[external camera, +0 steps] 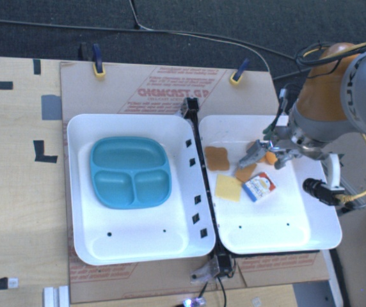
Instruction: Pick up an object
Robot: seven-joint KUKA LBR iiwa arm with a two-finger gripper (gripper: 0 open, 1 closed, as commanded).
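Since the task leaves the pick open, I'd go for whatever sits nearest the claw, which hangs low over the right shallow white plastic bin, w/ the grey arm reaching in from 3 o'clock. The claw's prongs stand apart, nothing between them as far as I can see.

Candidates, all in the right bin's upper-left part:
- small tan-brown flat wedge piece, just at the claw tips, at about 6 o'clock from them. Looks like toy food, prob. light and stiff; thin, so I'd pinch across its short edges.
- small orange rounded bit, tucked against the claw at 3 o'clock, partly hidden; can't tell its shape well.
- flat yellow square slab, 7 o'clock from the claw. Smooth, lies flush on the bin floor, so hard to get under; likely slippery.
- brown rounded-square flat piece, 9 o'clock from the claw, matte, like toast.
- small white box w/ red and blue print, 6 o'clock, tilted. Has some height and flat sides, so I judge it the easiest grip: across the narrow sides.

Left white bin holds a teal three-compartment plastic plate, glossy, rounded corners. Bins sit on a brown cardboard sheet clipped to the desk.
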